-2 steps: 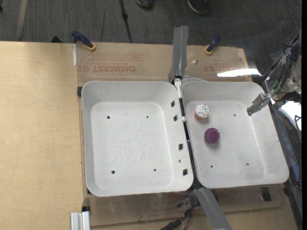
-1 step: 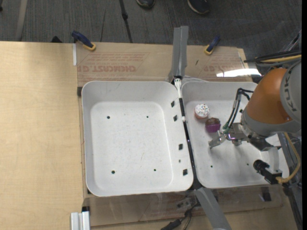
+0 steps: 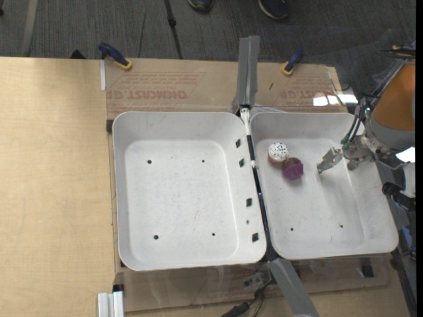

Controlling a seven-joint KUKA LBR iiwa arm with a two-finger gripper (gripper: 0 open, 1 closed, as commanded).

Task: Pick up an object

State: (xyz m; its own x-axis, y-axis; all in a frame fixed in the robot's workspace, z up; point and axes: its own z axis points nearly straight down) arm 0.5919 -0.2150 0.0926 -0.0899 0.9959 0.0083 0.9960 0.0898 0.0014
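Two small objects lie in the right bin (image 3: 370, 240) near its back left corner: a white speckled ball (image 3: 278, 152) and, touching it on the near right, a purple lump (image 3: 293, 169). My gripper (image 3: 338, 158) hangs over the right bin's back right part, a short way to the right of the purple lump. Its fingers are spread apart with nothing between them. The grey arm with its orange band (image 3: 396, 101) comes in from the right edge.
The left bin (image 3: 125, 190) sits beside the right one, joined by a grey divider with black clips (image 3: 251, 177). Cardboard and two blue-and-yellow clamps (image 3: 114, 55) lie behind the bins. Bare wood bench stretches to the left.
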